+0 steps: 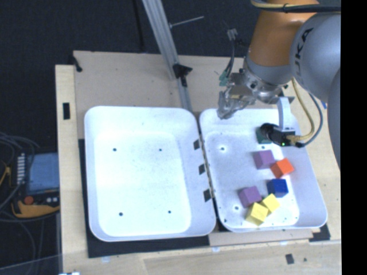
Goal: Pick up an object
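Observation:
The right bin [229, 171] holds several small blocks in its right half: a purple one [264, 158], an orange one [282, 168], a blue one [277, 187], a second purple one [249, 196] and two yellow ones [270, 202] [257, 212]. My gripper [227, 109] hangs over the far left corner of that bin, well away from the blocks, with its fingers pointing down. Nothing shows between the fingers.
The left bin [143, 171] lies beside the right one, with small black clips along the shared edge. A slanted metal rail [163, 39] rises behind the bins. A blue device [43, 173] with cables sits off the bench at left.

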Motion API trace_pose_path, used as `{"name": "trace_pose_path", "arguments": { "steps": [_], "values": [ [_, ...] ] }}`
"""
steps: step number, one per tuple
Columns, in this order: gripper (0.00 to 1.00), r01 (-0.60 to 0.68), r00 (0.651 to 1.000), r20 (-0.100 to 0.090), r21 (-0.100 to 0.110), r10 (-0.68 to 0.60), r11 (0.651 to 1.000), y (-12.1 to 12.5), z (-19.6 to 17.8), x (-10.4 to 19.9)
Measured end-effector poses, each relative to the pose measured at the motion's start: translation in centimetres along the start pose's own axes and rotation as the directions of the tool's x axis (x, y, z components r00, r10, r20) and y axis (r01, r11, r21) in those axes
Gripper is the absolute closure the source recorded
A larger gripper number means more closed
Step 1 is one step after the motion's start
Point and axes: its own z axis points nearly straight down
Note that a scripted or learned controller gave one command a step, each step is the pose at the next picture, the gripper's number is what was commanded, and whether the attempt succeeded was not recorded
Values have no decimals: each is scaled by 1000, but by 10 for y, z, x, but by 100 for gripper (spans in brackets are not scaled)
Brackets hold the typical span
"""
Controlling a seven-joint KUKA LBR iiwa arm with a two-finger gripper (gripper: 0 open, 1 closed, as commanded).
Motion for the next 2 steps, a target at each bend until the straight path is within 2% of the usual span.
{"name": "trace_pose_path", "arguments": {
  "steps": [1,2],
  "values": [
    [100,0,1000,0,1,0,1000,-2,10,43],
    [100,2,1000,-1,1,-2,1000,-13,15,105]
  ]
}}
